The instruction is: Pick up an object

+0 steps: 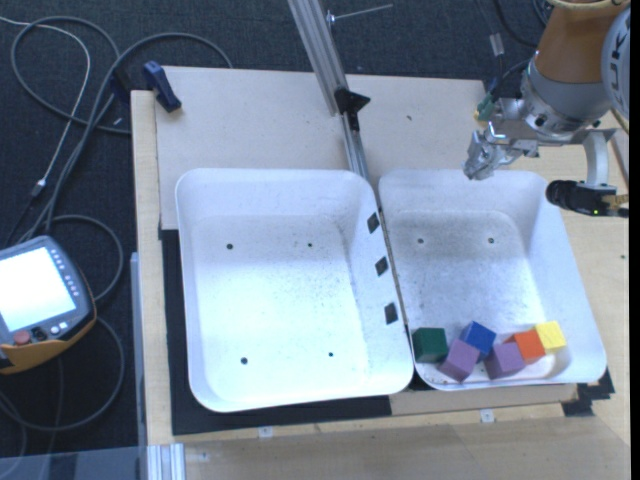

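Several small blocks lie along the near edge of the right bin (560, 258): a green one (431, 344), a purple one (461, 358), a blue one (479, 337), another purple one (505, 359), an orange one (529, 344) and a yellow one (550, 335). My gripper (482, 162) hangs over the far rim of the right bin, well away from the blocks. I see nothing between its fingers.
The left bin (200, 268) sits beside the right one. A slanted metal rail (325, 48) runs down to the gap between the bins. A blue clamp (160, 83) lies at the board's far left corner. Cables and a teach pendant (35, 298) lie left of the bench.
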You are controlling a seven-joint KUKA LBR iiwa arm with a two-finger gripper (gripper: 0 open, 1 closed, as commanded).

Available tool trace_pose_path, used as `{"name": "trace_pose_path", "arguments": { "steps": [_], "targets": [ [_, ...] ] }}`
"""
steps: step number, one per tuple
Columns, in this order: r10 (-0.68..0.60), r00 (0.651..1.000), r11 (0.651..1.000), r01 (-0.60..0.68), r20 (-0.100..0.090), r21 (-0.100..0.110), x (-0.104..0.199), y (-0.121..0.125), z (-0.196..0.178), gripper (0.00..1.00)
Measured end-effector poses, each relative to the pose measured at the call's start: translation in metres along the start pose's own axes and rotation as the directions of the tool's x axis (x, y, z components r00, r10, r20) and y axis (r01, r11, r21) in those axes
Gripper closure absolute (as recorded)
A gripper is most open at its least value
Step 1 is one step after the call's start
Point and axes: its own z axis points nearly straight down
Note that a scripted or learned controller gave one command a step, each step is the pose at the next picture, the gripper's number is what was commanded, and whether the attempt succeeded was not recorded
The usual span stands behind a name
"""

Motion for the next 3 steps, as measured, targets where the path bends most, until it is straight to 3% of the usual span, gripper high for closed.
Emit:
{"name": "trace_pose_path", "arguments": {
  "steps": [1,2,3],
  "targets": [
    [0.002,1.000,1.000,-0.002,0.000,-0.001,0.014,0.024,-0.156,1.00],
    [0.007,1.000,1.000,-0.007,0.001,0.002,-0.012,-0.023,-0.202,1.00],
    [0.011,1.000,1.000,-0.011,0.000,0.013,-0.072,-0.076,-0.215,1.00]
  ]
}}
